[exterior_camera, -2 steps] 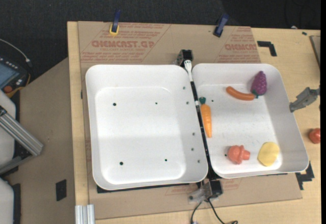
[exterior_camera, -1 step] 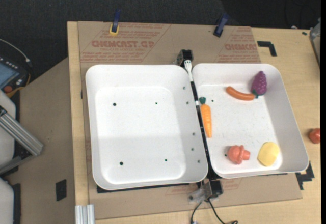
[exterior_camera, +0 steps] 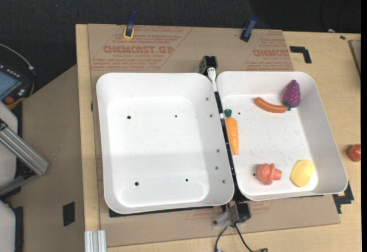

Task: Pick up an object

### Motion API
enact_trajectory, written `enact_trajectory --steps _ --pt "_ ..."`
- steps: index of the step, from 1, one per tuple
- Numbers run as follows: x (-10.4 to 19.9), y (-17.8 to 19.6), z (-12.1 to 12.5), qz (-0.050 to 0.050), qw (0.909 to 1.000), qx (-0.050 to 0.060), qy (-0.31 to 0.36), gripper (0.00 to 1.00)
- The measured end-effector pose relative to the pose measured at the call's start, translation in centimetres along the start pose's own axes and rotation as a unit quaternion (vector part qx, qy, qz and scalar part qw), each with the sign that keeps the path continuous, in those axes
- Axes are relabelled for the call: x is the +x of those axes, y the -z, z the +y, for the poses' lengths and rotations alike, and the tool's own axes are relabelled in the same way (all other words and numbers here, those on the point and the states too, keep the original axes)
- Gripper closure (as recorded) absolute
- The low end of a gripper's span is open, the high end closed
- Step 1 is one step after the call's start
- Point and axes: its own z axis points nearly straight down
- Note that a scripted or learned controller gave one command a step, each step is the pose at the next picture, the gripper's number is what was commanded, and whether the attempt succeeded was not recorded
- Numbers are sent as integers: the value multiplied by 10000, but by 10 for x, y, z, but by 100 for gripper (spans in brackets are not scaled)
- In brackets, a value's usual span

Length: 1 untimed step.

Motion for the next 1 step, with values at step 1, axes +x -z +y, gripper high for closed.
enact_trajectory --steps 1 --pt "0 6 -2 7 10000 34 -6 100"
